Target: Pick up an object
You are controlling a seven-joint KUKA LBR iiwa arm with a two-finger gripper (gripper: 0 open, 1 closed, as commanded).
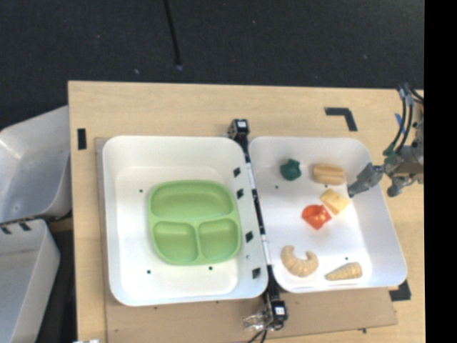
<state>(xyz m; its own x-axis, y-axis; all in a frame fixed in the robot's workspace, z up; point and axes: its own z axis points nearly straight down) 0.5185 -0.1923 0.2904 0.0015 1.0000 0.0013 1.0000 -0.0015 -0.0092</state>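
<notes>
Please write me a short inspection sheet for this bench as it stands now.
Surface: wooden bench bearing left bin and right bin.
Job's things: in the right bin, green piece, tan roll, yellow block, red piece, croissant, cone.
Clutter: green divided tray in the left bin.
Grippers: end effector at the right bin's right rim, beside the yellow block; nothing seen held.
Cables: dark cable on the floor.
Surroundings: white containers at left.

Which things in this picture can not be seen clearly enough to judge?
- Gripper, camera view: small and dark at the right bin's edge; its state cannot be judged, nor whether it touches the yellow block.
- Arm, camera view: cut off by the right edge.
- Green object: too small to identify.
</notes>
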